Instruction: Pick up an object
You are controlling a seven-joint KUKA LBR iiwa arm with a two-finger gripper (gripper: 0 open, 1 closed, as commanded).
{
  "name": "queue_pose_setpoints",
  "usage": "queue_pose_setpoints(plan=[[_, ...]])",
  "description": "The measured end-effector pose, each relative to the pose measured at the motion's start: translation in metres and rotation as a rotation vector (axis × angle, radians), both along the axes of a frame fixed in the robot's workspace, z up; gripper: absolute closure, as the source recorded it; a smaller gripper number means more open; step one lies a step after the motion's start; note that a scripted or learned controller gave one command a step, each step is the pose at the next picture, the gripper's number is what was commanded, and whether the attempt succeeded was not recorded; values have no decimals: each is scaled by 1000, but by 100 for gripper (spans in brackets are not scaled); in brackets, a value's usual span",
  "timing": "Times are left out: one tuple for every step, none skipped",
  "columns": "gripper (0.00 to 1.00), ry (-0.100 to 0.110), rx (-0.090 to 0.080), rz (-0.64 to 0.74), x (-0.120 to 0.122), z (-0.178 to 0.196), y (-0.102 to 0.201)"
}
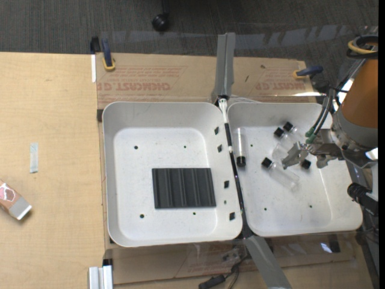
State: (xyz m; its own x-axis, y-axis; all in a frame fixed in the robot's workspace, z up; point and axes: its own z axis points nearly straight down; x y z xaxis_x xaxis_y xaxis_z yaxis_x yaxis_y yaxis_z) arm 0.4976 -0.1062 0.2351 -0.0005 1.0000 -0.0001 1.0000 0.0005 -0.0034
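My gripper (293,158) hangs low over the middle of the right bin (337,218), reaching in from the right below the arm's orange band. Just under and left of it lies a clear plastic piece (283,168). Small black pieces lie around it: one (266,162) to its left, one (305,164) right beside it, and two more (283,129) farther back. A clear tube with a black cap (239,150) lies along the bin's left wall. In the left bin (120,161) rests a dark ribbed rectangular block (183,187).
The bins meet at a raised middle rim (230,161) with black clips. Clamps (108,62) (307,72) hold the cardboard behind the bins. On the wooden bench at far left lie a red-and-white item (13,201) and a grey strip (33,158).
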Motion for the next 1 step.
queue_pose_setpoints(plan=[[0, 0, 1, 92, 44, -59, -24]])
